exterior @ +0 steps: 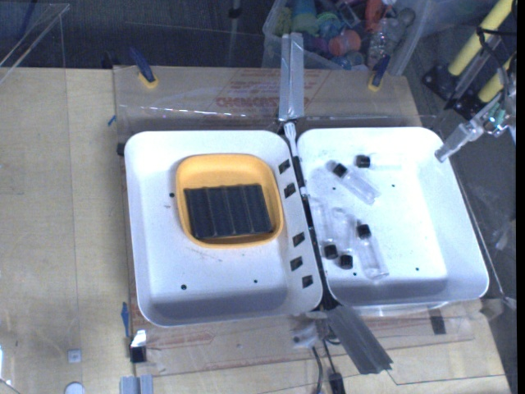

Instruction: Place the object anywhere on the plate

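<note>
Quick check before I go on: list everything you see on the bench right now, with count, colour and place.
White bins: two, side by side on the bench.
Plate: one, orange-yellow, in the left bin.
Ridged object: one, dark, lying on the plate.
Clear tubes: several, transparent with black caps, scattered in the right bin; exact count unclear.
Tub of toys: one, clear, mixed colours, behind the bins.
Blue clamps: two, at the back edge of the bench.
Gripper: one, grey, at the right bin's upper right corner; jaws too small to read.
</note>
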`<act>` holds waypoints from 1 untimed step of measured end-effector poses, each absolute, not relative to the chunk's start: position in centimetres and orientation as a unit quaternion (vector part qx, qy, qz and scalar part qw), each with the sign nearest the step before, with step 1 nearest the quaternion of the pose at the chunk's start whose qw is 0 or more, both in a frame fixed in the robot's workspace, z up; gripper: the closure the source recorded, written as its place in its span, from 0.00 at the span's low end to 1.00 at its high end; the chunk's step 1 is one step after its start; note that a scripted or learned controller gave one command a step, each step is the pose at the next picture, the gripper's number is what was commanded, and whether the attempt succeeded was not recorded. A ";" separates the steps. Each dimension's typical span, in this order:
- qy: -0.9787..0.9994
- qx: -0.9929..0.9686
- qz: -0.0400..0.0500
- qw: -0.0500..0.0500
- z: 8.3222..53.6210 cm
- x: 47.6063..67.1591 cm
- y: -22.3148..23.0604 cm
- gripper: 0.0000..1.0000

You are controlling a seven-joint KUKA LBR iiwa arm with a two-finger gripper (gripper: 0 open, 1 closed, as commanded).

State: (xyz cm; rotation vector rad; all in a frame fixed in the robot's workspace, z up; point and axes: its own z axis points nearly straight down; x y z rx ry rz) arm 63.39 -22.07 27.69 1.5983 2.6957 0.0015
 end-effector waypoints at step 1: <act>0.909 0.416 0.000 0.004 25.5 66.9 -22.0 0.00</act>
